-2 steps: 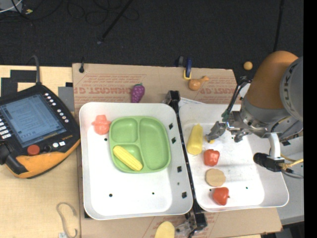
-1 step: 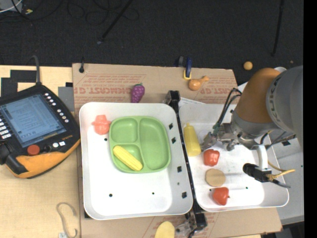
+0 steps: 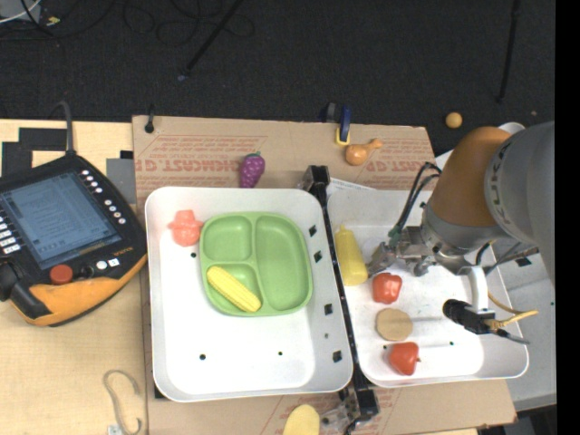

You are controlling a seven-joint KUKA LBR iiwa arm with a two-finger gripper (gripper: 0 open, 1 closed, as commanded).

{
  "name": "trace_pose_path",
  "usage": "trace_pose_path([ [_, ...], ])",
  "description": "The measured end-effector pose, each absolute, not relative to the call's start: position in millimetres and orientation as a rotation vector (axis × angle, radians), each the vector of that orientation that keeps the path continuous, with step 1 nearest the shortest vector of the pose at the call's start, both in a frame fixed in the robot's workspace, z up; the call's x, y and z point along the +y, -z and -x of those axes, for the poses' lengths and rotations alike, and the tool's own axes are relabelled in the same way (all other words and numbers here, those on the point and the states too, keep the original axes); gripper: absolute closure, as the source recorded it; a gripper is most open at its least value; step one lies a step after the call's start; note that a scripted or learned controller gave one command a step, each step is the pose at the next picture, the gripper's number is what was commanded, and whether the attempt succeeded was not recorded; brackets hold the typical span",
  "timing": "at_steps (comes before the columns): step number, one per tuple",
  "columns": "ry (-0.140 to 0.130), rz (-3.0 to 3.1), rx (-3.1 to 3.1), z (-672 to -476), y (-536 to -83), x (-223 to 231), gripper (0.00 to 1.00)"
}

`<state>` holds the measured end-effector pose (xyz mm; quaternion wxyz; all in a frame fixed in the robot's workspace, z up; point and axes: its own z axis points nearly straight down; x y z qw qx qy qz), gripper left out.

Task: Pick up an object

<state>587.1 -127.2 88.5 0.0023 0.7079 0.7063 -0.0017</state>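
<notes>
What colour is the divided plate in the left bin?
Light green divided plate, clearest in the camera view.

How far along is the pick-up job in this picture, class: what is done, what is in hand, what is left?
Done: the arm has reached over the right bin, with its claw low beside the upper red pepper and the yellow bottle. In hand: nothing visibly lifted; the pepper, the tan disc and the lower red pepper lie in the bin. Left: grasping and raising one object.
</notes>
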Motion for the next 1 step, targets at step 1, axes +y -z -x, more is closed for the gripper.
trace_pose_path([
  [1, 0.002, -2.232, 2.214, -586.6, -98.3, -126.9, 1.00],
])
